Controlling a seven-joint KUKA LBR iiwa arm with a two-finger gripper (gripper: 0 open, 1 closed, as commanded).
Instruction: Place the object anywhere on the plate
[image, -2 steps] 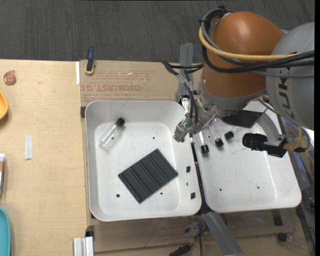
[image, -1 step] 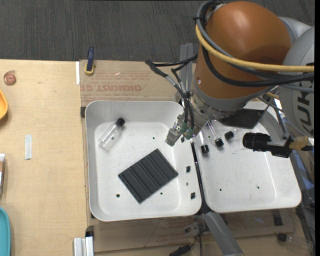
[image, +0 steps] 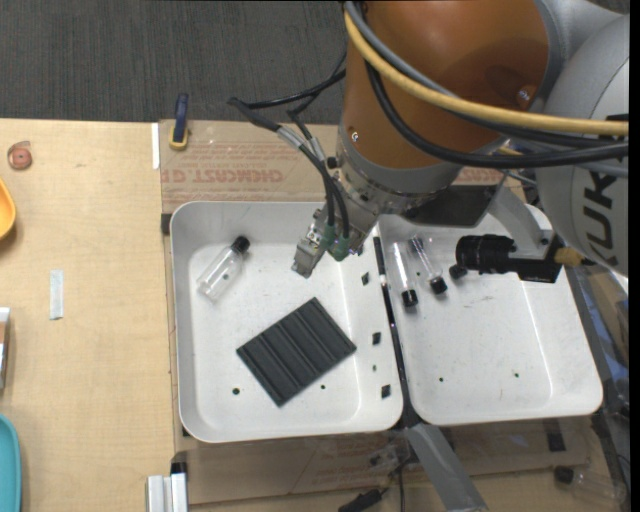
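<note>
Right now the hand (image: 422, 290) hangs over the right bin (image: 500, 390), close to the rim it shares with the left bin (image: 190, 330). Its two pale, black-tipped fingers (image: 399, 268) are spread apart with only white bin floor between them. The clear vial (image: 224, 268) (black cap pointing towards the far wall) lies tilted in the left bin's far-left part. It is apart from the black ribbed plate (image: 297, 350), which sits nearer the bin's middle. Pale tabletop (image: 90, 300) lies to the left.
</note>
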